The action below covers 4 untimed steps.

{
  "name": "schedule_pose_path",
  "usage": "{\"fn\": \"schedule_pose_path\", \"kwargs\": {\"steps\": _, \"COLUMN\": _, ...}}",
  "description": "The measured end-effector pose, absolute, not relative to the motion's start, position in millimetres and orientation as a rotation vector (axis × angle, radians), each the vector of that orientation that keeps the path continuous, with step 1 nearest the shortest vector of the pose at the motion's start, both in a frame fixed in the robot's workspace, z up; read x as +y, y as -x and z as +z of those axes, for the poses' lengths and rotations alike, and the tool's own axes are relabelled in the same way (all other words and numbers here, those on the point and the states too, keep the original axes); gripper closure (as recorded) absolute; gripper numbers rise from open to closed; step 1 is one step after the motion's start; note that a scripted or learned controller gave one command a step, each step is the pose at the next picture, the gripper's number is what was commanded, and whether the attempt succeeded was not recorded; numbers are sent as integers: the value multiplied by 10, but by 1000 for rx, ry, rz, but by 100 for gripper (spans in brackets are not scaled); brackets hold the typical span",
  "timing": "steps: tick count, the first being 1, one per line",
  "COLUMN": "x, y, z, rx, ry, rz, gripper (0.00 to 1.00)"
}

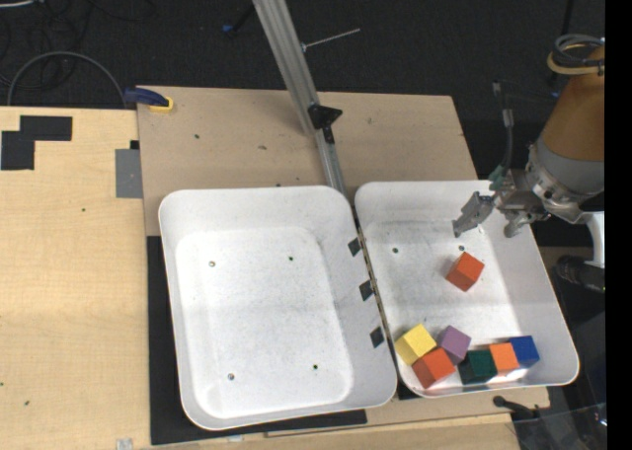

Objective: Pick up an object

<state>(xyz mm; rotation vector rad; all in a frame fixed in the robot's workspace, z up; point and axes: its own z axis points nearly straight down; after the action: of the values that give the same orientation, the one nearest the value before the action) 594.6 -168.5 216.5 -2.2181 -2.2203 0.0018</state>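
The pale wooden bench point(296, 142) carries two shallow white plastic bins side by side; the left white bin point(262, 305) has a bare floor with a few small dark dots, and the right white bin point(395, 216) holds all the small blocks; a long grey aluminium rail point(293, 68) slants down from the top toward the seam between the bins. The grey arm with its orange band point(578, 122) enters from the right and leans over the right bin's far right rim, wrist pointing down and leftward; its two-finger gripper point(494, 213) hangs above the bin floor with fingers spread apart, nothing between them, touching no block. A lone orange-red cube point(465, 271) lies tilted on the bin floor just below and left of the gripper, apart from it; along the near edge sits a cluster: a red cube point(433, 367), a yellow cube point(417, 341), a purple cube point(454, 341), a dark green cube point(478, 366), an orange cube point(505, 355) and a blue cube point(525, 349), packed close together.
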Motion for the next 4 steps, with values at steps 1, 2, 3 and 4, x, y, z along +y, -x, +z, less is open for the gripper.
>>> {"fn": "schedule_pose_path", "kwargs": {"steps": 1, "x": -1685, "y": -5946, "z": 2165, "rx": -2220, "ry": 2218, "rz": 2, "gripper": 0}}
{"fn": "schedule_pose_path", "kwargs": {"steps": 2, "x": -1685, "y": -5946, "z": 2165, "rx": -2220, "ry": 2218, "rz": 2, "gripper": 0}}
{"fn": "schedule_pose_path", "kwargs": {"steps": 3, "x": -1685, "y": -5946, "z": 2165, "rx": -2220, "ry": 2218, "rz": 2, "gripper": 0}}
{"fn": "schedule_pose_path", "kwargs": {"steps": 4, "x": -1685, "y": -5946, "z": 2165, "rx": -2220, "ry": 2219, "rz": 2, "gripper": 0}}
